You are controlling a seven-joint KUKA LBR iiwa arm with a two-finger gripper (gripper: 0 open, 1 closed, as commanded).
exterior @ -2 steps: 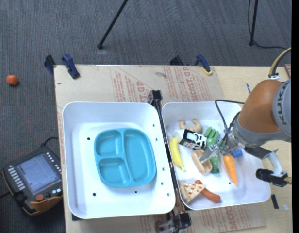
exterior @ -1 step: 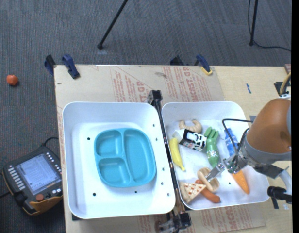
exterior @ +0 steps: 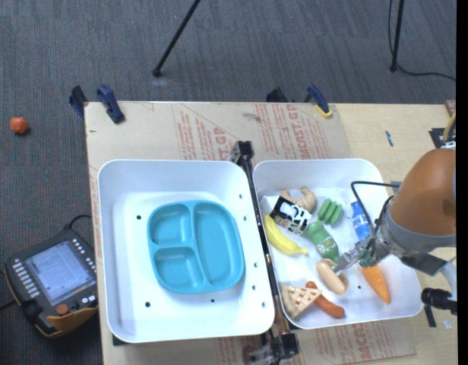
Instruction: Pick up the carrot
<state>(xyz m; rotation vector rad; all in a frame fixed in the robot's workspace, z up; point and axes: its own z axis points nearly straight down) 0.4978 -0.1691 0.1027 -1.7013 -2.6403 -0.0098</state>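
Grey carpet surrounds a cardboard-topped surface point(exterior: 219, 131) carrying two white bins.

Left bin point(exterior: 116, 204): blue divided plate point(exterior: 194, 246).

Right bin point(exterior: 371, 169): toy food. Carrot point(exterior: 377, 281), orange, lying flat near the bin's right wall, tip toward the bin's front rim. Beside the carrot on its left: bun-like piece point(exterior: 331, 276), sausage point(exterior: 326, 303), sandwich wedge point(exterior: 301, 299); farther back, banana point(exterior: 283, 238), green pieces point(exterior: 323, 240).

Gripper point(exterior: 362, 258): poised at the carrot's thick end, apparently touching; whether it is spread or pinching cannot be told.

Handling, judged: light, rigid, smooth plastic, tapered, so liable to slip. Grip across the thick upper body.
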